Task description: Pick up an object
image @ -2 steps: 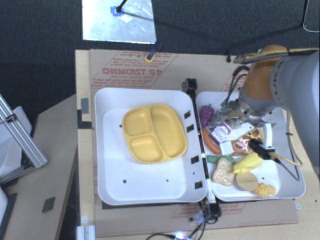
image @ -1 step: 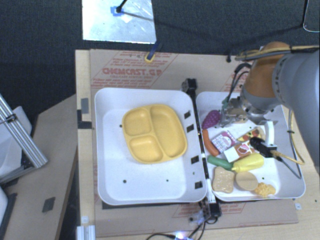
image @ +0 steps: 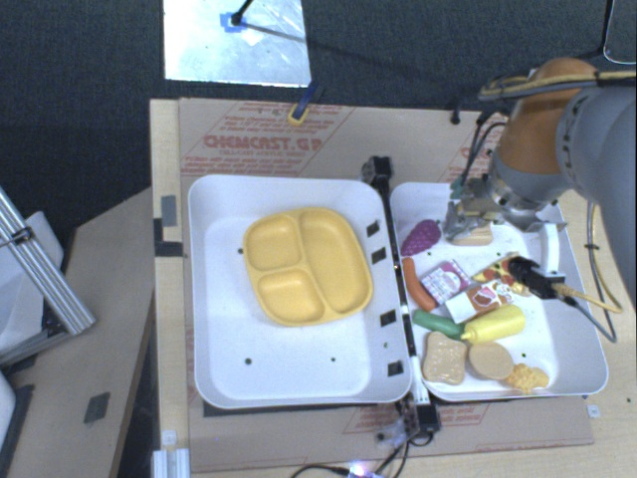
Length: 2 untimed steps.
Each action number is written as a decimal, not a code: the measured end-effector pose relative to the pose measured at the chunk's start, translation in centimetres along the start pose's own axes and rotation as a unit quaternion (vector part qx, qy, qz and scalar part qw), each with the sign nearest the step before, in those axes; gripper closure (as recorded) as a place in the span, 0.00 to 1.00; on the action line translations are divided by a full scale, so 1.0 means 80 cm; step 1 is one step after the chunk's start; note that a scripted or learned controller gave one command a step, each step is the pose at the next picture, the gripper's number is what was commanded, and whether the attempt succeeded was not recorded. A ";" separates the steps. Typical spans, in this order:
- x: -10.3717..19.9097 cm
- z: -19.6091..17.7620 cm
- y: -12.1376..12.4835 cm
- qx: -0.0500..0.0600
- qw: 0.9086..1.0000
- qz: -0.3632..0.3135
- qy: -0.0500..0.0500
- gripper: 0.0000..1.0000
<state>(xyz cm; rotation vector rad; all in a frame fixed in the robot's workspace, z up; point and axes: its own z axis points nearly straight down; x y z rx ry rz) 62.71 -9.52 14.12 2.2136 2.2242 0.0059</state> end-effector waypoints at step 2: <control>-0.010 -0.106 -0.004 0.000 1.000 0.000 0.000 1.00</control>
